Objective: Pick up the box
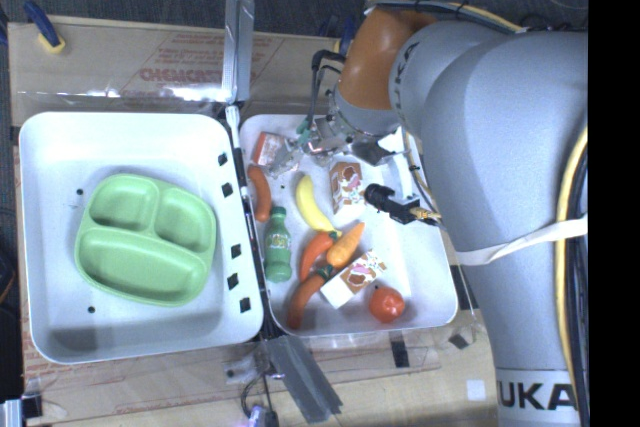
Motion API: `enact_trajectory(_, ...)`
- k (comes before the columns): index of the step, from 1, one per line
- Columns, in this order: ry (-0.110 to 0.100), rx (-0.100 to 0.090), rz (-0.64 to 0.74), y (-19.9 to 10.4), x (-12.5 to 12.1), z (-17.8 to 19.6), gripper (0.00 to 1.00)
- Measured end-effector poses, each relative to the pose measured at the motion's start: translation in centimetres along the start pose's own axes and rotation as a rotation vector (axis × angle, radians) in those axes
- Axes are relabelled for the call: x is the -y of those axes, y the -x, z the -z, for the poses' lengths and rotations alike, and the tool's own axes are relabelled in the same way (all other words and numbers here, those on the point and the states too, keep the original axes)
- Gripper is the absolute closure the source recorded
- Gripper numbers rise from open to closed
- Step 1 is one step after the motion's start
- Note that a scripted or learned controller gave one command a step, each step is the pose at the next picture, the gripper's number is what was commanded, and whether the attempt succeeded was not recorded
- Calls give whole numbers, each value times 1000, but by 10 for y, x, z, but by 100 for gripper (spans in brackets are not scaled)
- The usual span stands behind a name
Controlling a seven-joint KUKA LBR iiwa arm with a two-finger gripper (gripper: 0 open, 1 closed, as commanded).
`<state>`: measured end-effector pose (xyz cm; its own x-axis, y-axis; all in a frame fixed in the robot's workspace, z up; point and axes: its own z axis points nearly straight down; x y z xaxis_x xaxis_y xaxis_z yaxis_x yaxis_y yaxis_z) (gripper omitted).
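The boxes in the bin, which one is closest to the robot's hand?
The box standing beside the banana, near the bin's far end. It sits just below the gripper. The other box lies further off, next to the tomato.

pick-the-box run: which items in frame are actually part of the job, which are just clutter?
Job:
- small white carton box with printed label, right bin's near end
- grey arm's two-finger gripper, over that bin's far end

Clutter:
- yellow banana
- orange carrot
- red tomato
- green plastic bottle
- green divided tray, left bin
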<state>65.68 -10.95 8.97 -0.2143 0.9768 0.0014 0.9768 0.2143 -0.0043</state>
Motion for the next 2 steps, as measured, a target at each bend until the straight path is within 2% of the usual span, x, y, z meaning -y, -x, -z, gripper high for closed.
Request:
enact_trajectory(1,2,1,-73,4,1,0,0)
enact_trajectory(2,0,0,-67,4,0,8,100)
